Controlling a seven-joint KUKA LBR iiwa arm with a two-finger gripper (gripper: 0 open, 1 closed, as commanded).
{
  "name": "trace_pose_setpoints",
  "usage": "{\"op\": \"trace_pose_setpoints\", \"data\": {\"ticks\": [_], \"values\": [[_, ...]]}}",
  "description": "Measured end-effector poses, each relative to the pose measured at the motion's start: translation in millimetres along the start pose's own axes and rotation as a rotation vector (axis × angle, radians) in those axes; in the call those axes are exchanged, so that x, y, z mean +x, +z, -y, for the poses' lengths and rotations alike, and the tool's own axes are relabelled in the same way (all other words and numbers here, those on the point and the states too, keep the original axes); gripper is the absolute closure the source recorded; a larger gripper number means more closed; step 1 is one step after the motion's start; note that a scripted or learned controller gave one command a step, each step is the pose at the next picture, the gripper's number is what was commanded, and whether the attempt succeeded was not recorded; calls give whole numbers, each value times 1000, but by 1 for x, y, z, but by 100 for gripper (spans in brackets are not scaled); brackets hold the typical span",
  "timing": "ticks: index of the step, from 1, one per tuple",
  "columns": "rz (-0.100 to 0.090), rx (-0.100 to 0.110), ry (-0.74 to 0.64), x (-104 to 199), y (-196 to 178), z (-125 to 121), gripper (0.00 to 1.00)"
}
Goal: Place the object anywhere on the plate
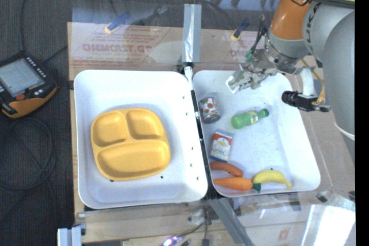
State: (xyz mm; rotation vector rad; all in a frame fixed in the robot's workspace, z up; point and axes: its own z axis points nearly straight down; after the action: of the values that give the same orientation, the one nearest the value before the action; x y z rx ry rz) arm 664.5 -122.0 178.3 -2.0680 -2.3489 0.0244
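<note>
Gripper [247, 80] hangs over the far edge of the right bin [300, 141] with nothing between its fingers; how wide they stand I cannot tell. Closest below it lie a small can [209, 109] and a green bottle [249, 118] on its side. Farther from it are a small carton [221, 146], two carrots [232, 177] and a banana [271, 178]. The task does not say which thing to take. The bottle looks light, stiff and smooth, so it may roll; I would grasp across its middle. The yellow plate [131, 143] sits far off, in the left bin [104, 83].

Two bins [83, 124], one plate [131, 144], six items
</note>
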Motion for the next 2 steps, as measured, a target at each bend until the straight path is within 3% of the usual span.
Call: {"op": "trace_pose_setpoints", "data": {"ticks": [1,2], "values": [[3,-20,-167,84,-66,7,100],[2,-20,-142,19,-89,55,100]]}}
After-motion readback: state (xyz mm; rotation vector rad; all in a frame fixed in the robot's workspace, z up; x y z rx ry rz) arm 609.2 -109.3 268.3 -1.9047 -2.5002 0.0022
